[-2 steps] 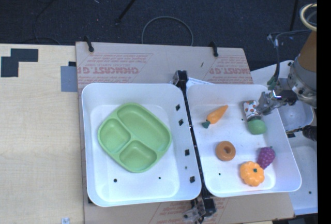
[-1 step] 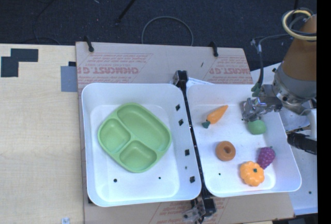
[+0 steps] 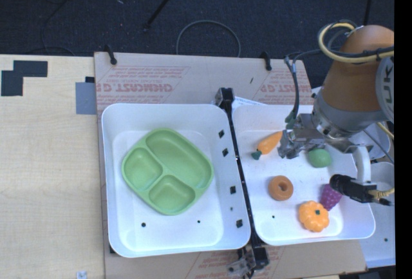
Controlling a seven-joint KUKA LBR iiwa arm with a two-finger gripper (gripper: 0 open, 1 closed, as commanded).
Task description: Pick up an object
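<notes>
In the right bin (image 3: 360, 229), my gripper (image 3: 289, 147) hangs low over the upper middle. A toy carrot (image 3: 269, 142) lies just left of it and a green ball (image 3: 318, 158) just right of it, partly tucked under the wrist. Further forward lie a brown donut (image 3: 280, 188), an orange pumpkin (image 3: 313, 216) and a purple bunch of grapes (image 3: 331, 196). I see nothing lifted off the bin floor.
The left bin (image 3: 116, 220) holds a green divided plate (image 3: 167, 170). A black divider rail (image 3: 235, 168) runs between the two bins. The grey and orange arm (image 3: 357, 84) covers the right bin's far right corner.
</notes>
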